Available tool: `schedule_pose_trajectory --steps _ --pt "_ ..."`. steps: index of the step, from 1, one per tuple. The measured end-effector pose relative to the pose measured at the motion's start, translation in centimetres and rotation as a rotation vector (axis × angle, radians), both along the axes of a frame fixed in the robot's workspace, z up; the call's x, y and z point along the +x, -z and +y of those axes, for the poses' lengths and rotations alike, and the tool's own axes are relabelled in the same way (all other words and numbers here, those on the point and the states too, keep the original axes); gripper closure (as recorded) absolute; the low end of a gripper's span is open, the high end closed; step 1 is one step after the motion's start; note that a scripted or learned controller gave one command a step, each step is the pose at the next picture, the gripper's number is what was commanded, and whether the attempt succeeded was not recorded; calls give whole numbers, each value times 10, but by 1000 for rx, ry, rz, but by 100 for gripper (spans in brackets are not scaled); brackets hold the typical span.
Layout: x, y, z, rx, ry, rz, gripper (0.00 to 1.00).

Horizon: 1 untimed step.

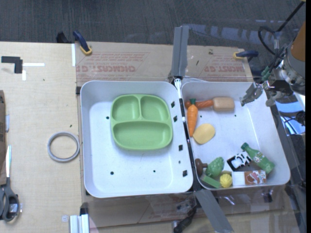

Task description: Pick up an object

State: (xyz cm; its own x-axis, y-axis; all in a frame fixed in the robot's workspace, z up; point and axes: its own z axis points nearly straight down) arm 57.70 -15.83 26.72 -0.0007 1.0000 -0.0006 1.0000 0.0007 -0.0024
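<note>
Bench surface: pale wood at left, brown cardboard sheet [126, 62] under two shallow white bins set side by side so the arm can reach either. Left bin [92, 144]: one green divided plate [142, 122], lying flat, well apart from everything else. Right bin [252, 125]: the pickable stock. Along the far wall, an orange carrot [192, 119] upright against the shared divider, a second carrot [205, 103] lying beside a tan bread-like piece [223, 104]; just below, a yellow rounded piece [204, 133]. Near corner, crowded together: green bottle [258, 159], small black-and-white toy [238, 161], broccoli-like green piece [215, 166], yellow ball [226, 180], printed box [250, 178]. Gripper [253, 93]: poised above the right bin's far right corner, fingers apart, nothing between them. Judgement: the approach is not yet committed; the bread piece looks nearest, while the corner cluster risks a jostled grasp. Off-bin: grey tape ring [63, 146], scissors [8, 198], blue clamp [82, 42] pinning the cardboard.
</note>
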Motion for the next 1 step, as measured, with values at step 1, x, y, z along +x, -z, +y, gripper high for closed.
schedule_pose_trajectory --steps 1 --pt "0 -8 -1 -1 -1 1 100"
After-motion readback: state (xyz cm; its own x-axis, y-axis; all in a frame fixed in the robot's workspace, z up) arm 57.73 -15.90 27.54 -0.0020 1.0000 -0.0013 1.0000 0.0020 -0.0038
